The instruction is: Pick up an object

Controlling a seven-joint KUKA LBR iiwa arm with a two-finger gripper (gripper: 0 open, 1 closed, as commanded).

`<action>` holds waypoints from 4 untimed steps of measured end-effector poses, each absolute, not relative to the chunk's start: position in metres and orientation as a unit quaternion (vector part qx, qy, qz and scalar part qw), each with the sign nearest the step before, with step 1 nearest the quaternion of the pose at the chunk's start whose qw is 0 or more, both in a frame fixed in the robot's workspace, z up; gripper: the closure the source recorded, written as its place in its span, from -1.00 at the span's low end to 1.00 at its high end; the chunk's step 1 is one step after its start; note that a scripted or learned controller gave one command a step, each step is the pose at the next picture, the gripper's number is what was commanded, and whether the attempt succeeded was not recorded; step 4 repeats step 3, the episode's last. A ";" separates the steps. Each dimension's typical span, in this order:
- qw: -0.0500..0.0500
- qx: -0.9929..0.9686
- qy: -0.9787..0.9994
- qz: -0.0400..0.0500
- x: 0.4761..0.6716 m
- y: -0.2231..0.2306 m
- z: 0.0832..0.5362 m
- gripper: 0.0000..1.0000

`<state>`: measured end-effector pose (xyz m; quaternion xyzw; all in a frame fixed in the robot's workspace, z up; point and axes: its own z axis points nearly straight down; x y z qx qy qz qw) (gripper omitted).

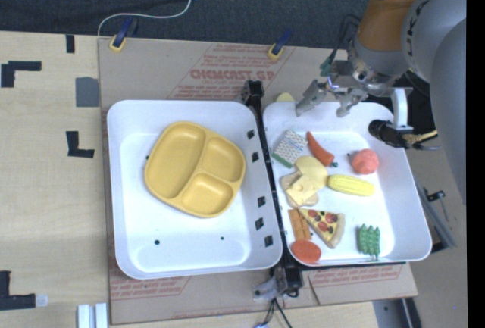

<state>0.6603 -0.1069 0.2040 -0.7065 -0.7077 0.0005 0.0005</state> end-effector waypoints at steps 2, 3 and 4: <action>-0.011 -0.708 -0.706 -0.004 0.614 -0.120 0.092 -1.00; -0.008 -0.706 -0.708 -0.007 0.616 -0.116 0.104 1.00; -0.008 -0.706 -0.708 -0.007 0.616 -0.116 0.104 1.00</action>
